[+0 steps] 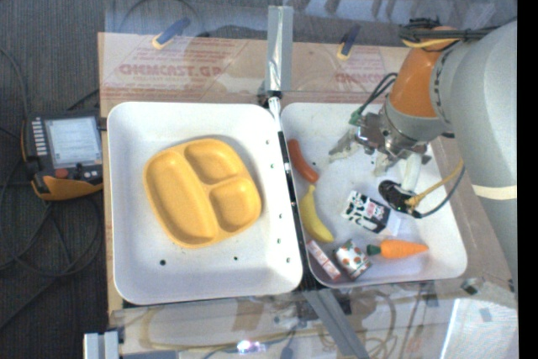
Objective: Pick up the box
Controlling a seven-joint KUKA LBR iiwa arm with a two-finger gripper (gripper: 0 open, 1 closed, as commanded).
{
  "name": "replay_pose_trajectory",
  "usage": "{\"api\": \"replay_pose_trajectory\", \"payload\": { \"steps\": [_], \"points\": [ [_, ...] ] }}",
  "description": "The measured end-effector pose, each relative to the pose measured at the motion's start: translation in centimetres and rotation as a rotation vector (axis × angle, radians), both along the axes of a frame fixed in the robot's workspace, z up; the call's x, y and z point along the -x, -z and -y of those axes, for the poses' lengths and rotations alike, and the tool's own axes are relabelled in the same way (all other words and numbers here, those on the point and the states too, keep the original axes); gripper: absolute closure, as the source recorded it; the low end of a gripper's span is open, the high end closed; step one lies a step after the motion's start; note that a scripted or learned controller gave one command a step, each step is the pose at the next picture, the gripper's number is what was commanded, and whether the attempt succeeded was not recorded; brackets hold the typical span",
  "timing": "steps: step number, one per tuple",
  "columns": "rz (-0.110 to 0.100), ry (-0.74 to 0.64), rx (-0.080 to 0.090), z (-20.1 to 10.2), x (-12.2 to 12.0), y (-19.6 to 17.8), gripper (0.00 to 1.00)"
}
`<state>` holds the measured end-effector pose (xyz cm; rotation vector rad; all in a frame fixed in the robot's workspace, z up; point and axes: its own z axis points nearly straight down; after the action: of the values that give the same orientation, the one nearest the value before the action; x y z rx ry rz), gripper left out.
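Observation:
A small black-and-white box (367,210) lies flat in the right bin (445,265), near its middle. My gripper (380,149) hangs over the upper part of that bin, under the orange wrist band (416,86). It is above and slightly right of the box, apart from it, and nothing shows in its grasp. A black cable loop (402,197) hangs from the wrist just right of the box.
The right bin also holds a red sausage (303,161), a banana (315,216), a carrot (403,249), a small pinkish packet (322,259) and a round multicoloured toy (354,258). A yellow divided tray (203,189) sits in the left bin (134,265). A metal divider (278,55) stands between the bins.

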<state>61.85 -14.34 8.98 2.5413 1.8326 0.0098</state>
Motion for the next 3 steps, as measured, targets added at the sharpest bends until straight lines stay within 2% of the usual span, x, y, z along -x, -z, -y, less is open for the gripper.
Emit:
{"api": "replay_pose_trajectory", "payload": {
  "steps": [1, 2, 3],
  "points": [
    [-0.015, 0.160, 0.001, 1.4, -4.7, -15.3, 0.00],
    [-0.016, 0.064, 0.002, -3.1, -5.0, -19.4, 0.00],
    [-0.019, 0.162, -0.003, -10.2, 3.0, -10.5, 0.00]
  ]
}}
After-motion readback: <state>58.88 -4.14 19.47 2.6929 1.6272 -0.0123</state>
